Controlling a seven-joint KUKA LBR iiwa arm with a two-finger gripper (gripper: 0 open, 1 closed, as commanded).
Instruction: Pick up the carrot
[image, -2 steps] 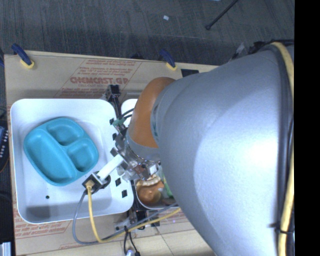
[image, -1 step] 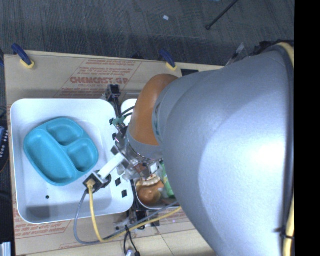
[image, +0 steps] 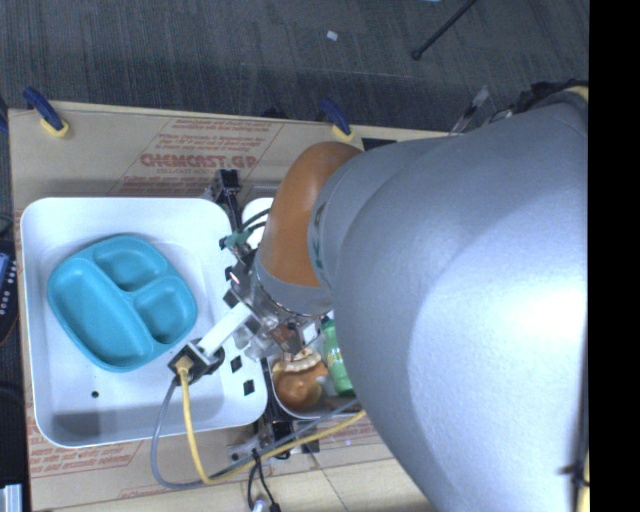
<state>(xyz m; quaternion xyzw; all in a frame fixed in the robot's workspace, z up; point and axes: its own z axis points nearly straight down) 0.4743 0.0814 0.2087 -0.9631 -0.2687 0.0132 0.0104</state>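
Left bin (image: 40, 300): holds a blue tray (image: 120, 298) with three compartments, lying toward the bin's left side.
Cables: a yellow one (image: 188, 420) and a grey one (image: 160, 425) cross the left bin's front right corner.
Gripper (image: 283, 345): low over the right bin's left edge; whether open or closed cannot be told.
Right bin: mostly hidden by the arm (image: 450, 300); a brown rounded item (image: 298, 383) and a green item (image: 338, 368) lie by its left edge, just under the gripper.
Carrot: cannot be identified.
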